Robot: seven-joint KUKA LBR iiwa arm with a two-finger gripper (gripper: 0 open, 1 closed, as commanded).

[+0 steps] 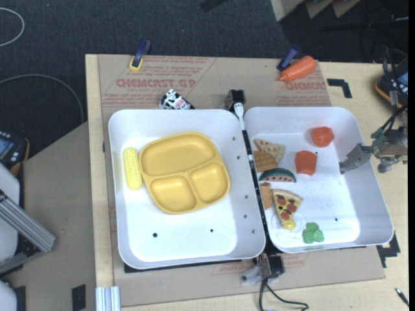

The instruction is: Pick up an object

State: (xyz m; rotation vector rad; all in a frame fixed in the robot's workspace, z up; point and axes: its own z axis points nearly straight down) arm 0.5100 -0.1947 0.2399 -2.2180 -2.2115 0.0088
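Green broccoli piece (313, 233) lies nearest the camera at the front of the right bin (369, 193), just beside a pizza slice (285, 206). Behind these, along the bin's left side, sit a watermelon slice (277, 175) and crackers (267, 154); a red block (306, 162) and a red tomato (321, 135) rest further back. The gripper (356, 157) hangs at the right rim, its jaws' state cannot be told. The left bin (130, 225) holds a yellow divided plate (183, 172) and corn cob (132, 168).
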